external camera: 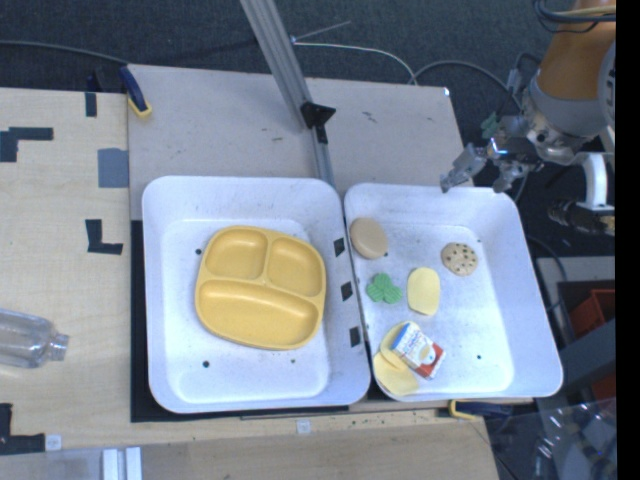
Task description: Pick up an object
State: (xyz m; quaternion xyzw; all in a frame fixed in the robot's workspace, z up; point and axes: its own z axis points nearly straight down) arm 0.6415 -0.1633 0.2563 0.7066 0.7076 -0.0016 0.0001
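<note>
Gripper [482, 169] hangs over the right bin's [520, 258] far rim, fingers spread, nothing between them. Below it, open white floor surrounds a speckled round cookie [459, 258]; further left lie a tan disc [368, 237], yellow oval [424, 290] and green lump [383, 289]. Well left, a glossy yellow divided plate [262, 287] fills the left bin [160, 268].

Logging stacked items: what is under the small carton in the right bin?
The carton lies on a flat yellow piece, whose edge shows at its left and lower sides. The part beneath the carton is covered, so anything else under there cannot be seen.
</note>
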